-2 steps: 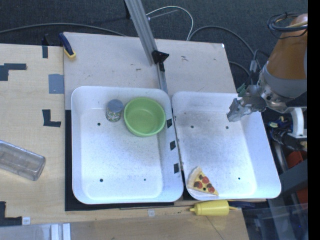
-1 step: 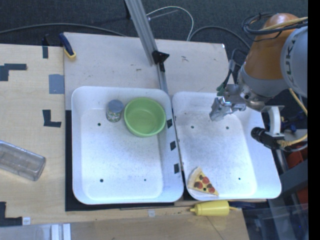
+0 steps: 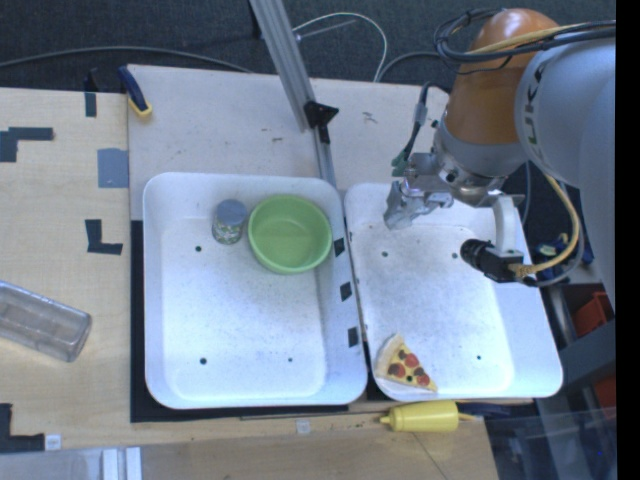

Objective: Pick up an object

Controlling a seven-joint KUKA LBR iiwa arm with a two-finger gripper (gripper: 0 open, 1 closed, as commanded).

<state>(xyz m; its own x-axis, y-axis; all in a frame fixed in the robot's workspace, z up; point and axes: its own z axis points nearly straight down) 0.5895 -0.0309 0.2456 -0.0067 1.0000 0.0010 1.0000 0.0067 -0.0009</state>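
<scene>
While the arm (image 3: 540, 78) reaches in from the right, you see its gripper (image 3: 403, 208) over the far-left corner of the right bin (image 3: 500, 318); whether the fingers are open or closed you cannot tell, and nothing shows between them. A pizza slice toy (image 3: 404, 363) lies at that bin's near-left corner, well apart from the gripper. In the left bin (image 3: 240, 358), a green bowl (image 3: 289, 233) sits at the far side, a small jar (image 3: 229, 221) just left of it. A yellow bottle (image 3: 424, 417) lies on the bench beyond the near rim.
</scene>
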